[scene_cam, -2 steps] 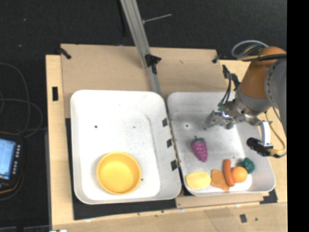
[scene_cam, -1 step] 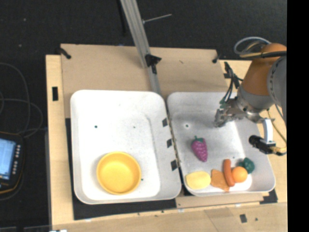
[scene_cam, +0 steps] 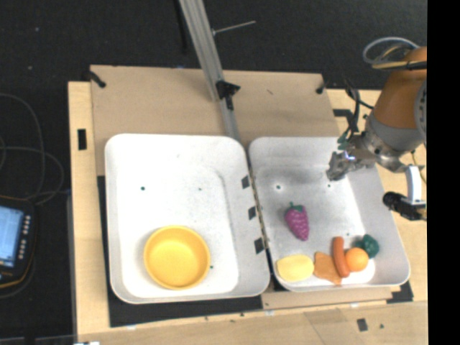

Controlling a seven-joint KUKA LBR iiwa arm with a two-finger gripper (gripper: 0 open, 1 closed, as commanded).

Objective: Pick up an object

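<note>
My gripper (scene_cam: pixel 336 169) hangs over the upper right part of the right bin (scene_cam: pixel 316 157), with nothing visible between its fingers. A purple bunch of grapes (scene_cam: pixel 297 221) lies near the middle of that bin, below and left of the gripper. Along the bin's front edge sit a pale yellow piece (scene_cam: pixel 295 267), an orange carrot (scene_cam: pixel 339 256), an orange fruit (scene_cam: pixel 356 259) and a dark green item (scene_cam: pixel 369 245). A yellow bowl (scene_cam: pixel 177 256) rests in the front of the left bin (scene_cam: pixel 165 171).
A slanted metal pole (scene_cam: pixel 208 56) crosses the back of the bench and ends between the bins. The arm's orange band (scene_cam: pixel 399 99) sits at the right edge. A handheld screen device (scene_cam: pixel 13 239) lies off the bench at the left.
</note>
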